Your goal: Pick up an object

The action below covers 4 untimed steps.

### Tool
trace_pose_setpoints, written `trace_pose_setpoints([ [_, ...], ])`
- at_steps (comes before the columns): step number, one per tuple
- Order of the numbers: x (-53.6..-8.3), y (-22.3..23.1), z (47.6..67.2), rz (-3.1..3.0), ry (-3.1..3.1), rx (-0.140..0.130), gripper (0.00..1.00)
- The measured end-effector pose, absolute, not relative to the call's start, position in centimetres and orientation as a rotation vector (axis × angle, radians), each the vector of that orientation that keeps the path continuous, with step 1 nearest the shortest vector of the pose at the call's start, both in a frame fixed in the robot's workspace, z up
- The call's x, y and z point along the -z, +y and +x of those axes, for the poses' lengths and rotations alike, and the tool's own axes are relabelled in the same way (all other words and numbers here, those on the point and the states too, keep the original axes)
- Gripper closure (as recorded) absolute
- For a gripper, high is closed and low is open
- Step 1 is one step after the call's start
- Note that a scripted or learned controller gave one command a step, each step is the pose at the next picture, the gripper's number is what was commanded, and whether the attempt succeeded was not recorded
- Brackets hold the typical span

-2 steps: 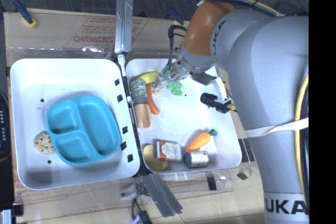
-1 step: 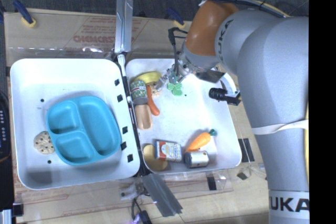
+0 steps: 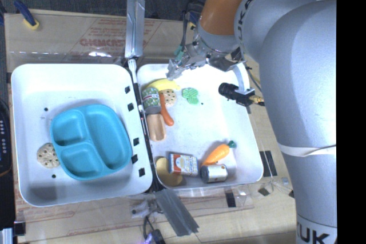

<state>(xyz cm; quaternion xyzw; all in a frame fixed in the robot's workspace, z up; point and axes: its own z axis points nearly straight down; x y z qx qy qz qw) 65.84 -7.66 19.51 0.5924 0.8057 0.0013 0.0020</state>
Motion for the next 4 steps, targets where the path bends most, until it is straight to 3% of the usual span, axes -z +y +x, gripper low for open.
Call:
trace_pose_setpoints([
  [1,-11.4,-10.6,61.9,1.797,2.585,0.008,1.00],
  [2,-19.4,-4.7,65.8,2.100,2.335,-0.002,1.00],
  [3,-11.3,-8.7,60.9,1.815,2.562,0.001,1.00],
  [4,-19.4,-3.4,65.8,2.103,2.331,-0.003,1.00],
])
